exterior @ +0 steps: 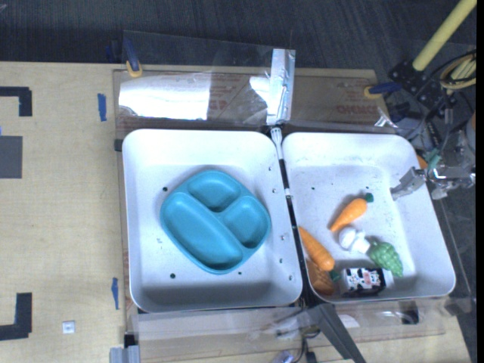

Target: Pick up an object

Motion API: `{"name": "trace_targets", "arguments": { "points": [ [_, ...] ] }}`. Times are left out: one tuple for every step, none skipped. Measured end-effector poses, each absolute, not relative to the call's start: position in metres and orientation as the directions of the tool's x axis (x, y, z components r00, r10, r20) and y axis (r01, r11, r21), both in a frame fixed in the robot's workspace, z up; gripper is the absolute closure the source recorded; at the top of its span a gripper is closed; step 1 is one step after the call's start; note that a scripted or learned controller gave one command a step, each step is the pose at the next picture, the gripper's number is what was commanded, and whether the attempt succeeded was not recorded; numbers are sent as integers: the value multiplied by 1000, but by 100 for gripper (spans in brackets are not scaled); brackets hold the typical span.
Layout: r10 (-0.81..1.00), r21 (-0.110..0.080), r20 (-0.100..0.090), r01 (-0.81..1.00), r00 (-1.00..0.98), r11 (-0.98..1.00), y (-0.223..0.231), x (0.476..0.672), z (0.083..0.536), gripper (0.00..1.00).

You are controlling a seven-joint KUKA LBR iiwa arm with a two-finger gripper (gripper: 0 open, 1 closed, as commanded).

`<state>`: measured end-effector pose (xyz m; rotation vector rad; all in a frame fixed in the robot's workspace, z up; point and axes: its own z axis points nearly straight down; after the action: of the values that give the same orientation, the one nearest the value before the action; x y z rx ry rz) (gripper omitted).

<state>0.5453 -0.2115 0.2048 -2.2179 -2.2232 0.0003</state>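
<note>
Nothing is picked up yet: the gripper [408, 181] is seen at the right bin's [423, 278] right edge, its state cannot be told; 2 carrots [351, 211] lie untouched mid-bin.

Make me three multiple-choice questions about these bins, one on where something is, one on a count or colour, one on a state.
1. Where does the blue tray lie?
A. left bin
B. right bin
C. on the bench outside the bins

2. How many carrots are in the right bin?
A. none
B. two
C. five

3. How does the small bottle rest?
A. standing upright
B. lying on its side
C. inside the tray

Answers: 1 A, it sits in the left bin. 2 B, one carrot mid-bin, another by the left wall. 3 B, its length runs flat along the floor.
</note>
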Motion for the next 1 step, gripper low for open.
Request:
{"name": "trace_targets", "arguments": {
  "points": [
    [993,-4,3,993,-122,122,-157,542,107,0]
  ]
}}
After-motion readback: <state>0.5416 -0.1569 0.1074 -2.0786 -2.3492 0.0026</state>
